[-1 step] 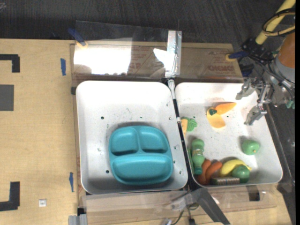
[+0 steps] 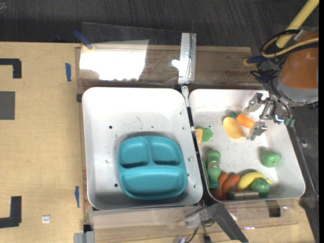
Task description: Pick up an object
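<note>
The hand [image 2: 259, 119] hangs low over the back of the right bin [image 2: 296, 186], close by a small orange piece [image 2: 245, 120] and a yellow one [image 2: 233, 129] that lie touching each other. Its fingers point down and slightly left, but from this angle I cannot tell how far apart they are, and nothing can be seen between them. The step in hand looks like the approach: the hand is poised at the orange piece and no lift has begun. Other toy foods sit in the same bin: a green one [image 2: 271, 158] off by itself to the right, a green cob [image 2: 213, 162] along the dividing wall, and a heap at the front with a banana [image 2: 249, 178] and carrots [image 2: 227, 182]. The left bin [image 2: 101, 105] holds a teal tray [image 2: 151, 167]. The next move would call for settling squarely over the orange piece so the fingers close on it alone, without nudging the yellow piece alongside, then rising straight up.
</note>
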### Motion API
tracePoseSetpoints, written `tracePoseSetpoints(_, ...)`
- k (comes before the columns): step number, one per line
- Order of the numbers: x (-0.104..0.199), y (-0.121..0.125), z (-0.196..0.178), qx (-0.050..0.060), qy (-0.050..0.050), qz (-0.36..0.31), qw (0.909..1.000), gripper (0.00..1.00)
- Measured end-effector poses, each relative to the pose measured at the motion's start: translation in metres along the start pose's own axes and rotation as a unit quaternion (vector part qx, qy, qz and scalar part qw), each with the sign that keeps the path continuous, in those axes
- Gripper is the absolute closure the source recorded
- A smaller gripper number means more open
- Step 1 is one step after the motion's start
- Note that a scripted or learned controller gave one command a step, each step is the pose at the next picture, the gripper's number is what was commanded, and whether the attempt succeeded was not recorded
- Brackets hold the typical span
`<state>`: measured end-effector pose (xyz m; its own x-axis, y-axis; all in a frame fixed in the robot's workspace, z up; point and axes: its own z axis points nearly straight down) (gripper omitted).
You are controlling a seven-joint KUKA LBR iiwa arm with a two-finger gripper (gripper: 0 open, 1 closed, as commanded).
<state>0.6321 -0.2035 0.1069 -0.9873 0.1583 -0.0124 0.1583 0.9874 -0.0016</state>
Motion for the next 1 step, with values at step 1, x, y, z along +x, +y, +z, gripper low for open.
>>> tracePoseSetpoints(1, -0.0093, 0.0827, 0.0191, -0.002, 0.002, 0.051, 0.9987, 0.00)
